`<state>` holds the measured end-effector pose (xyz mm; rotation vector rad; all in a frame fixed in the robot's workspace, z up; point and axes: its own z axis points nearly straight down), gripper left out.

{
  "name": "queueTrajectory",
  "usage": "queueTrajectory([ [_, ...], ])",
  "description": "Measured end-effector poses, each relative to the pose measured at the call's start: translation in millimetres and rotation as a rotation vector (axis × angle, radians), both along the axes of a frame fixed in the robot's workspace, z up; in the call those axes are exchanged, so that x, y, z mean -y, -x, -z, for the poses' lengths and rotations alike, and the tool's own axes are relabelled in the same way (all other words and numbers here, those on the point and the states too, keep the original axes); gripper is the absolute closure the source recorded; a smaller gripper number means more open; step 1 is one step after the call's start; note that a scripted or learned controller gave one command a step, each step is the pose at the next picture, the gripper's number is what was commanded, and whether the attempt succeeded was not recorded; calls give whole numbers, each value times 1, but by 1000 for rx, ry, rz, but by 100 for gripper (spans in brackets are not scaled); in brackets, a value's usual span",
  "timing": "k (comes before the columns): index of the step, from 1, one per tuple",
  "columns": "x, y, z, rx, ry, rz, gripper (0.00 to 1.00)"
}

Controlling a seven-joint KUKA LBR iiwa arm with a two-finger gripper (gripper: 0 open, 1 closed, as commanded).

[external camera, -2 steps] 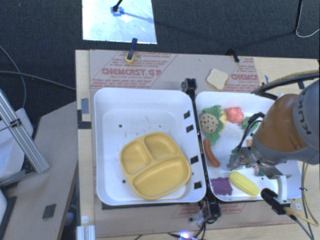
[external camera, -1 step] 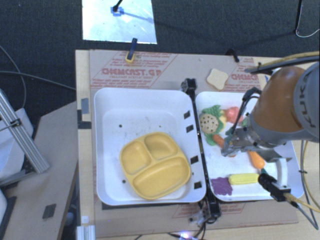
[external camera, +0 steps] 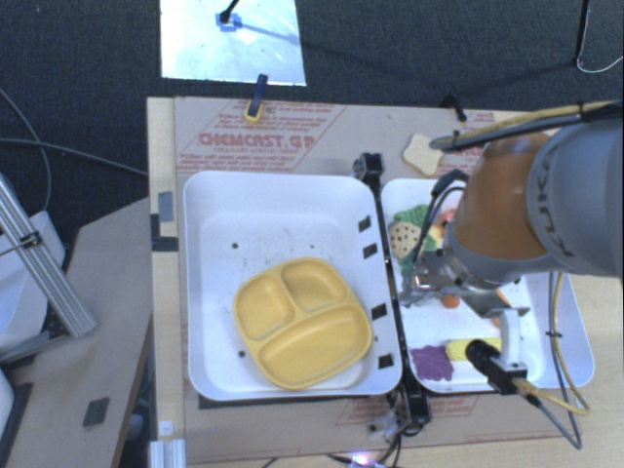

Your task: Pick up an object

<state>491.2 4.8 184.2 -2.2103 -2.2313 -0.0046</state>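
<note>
A yellow three-part plate (external camera: 303, 322) lies in the left bin (external camera: 214, 252). The right bin (external camera: 575, 354) holds a purple piece (external camera: 432, 362), a yellow piece (external camera: 473, 346), a small orange-red piece (external camera: 449, 300), a tan cookie-like piece (external camera: 403, 233) and a green piece (external camera: 417, 215). The arm's orange wrist hangs over the right bin and covers much of it. My gripper (external camera: 417, 286) sits low near the bin's left wall, beside the orange-red piece; its tips are hidden under the wrist.
A black clip divider (external camera: 382, 261) joins the two bins. A tan sponge-like piece (external camera: 423, 154) lies on the cardboard behind the right bin. Cables (external camera: 556, 398) trail at the front right. A blue and yellow tool (external camera: 256, 99) rests behind the left bin.
</note>
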Motion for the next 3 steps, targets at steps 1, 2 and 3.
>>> queueTrajectory([
  [1,3,-1,-11,3,2,3,100],
  [2,3,-2,-21,5,1,0,100],
  [3,-125,8,91,-10,-1,-6,100],
])
